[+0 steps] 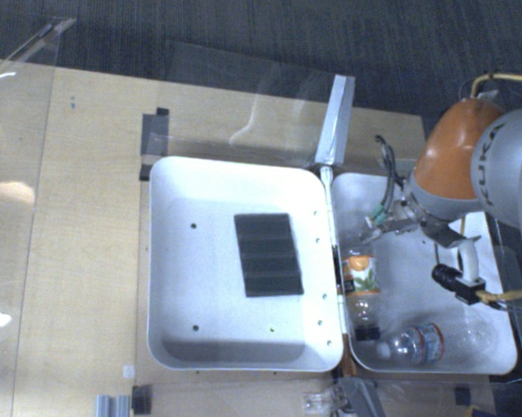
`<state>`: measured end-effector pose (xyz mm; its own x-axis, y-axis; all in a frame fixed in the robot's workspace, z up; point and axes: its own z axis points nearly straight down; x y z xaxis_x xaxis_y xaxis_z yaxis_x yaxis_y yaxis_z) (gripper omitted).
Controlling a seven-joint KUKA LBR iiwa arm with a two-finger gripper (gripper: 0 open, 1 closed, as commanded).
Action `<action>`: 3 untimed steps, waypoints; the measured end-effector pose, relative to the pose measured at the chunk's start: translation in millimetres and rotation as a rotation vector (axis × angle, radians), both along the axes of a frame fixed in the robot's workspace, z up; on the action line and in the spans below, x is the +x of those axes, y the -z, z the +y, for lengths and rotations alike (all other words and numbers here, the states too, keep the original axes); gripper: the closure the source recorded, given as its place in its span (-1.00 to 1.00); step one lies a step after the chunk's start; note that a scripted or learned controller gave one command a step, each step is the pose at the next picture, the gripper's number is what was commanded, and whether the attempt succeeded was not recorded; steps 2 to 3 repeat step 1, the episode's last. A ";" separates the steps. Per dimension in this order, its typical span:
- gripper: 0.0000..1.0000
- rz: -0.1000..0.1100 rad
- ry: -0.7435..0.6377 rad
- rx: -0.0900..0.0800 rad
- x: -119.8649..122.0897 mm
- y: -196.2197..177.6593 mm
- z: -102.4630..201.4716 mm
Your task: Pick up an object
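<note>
Pale wood makes up the surface [61, 232], and two white bins sit on it side by side. The left bin [189, 323] is far from the fingers. The right bin [408, 278] is right under them. The big grey arm [516, 169] with its orange band [449, 159] reaches in over the right bin.

A black pad [268, 254] with ridges lies flat in the left bin, well off to the side of the fingers. A clear bottle [412, 343] lies on its side by the front wall of the right bin, some way in front of the fingers. A small bottle [360, 278] with an orange label lies closest, just in front of the fingers, beside the wall between the two bins.

The fingers [377, 223] hang low over the back part of the right bin. I cannot tell if they are apart or together, and I see nothing held in them.

I think the small bottle is the best thing to pick. To do it well, the fingers should move over its middle and line up across its thin side. They must keep off the bin wall, because the bottle lies so close to it. It is round, so it may roll away if it is pushed.
</note>
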<state>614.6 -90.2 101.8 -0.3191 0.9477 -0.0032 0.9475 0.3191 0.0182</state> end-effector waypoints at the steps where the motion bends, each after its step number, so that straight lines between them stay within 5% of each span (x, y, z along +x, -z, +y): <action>1: 1.00 0.012 0.337 0.001 42.4 -84.9 55.3; 3: 1.00 0.012 0.337 0.001 42.4 -84.9 55.3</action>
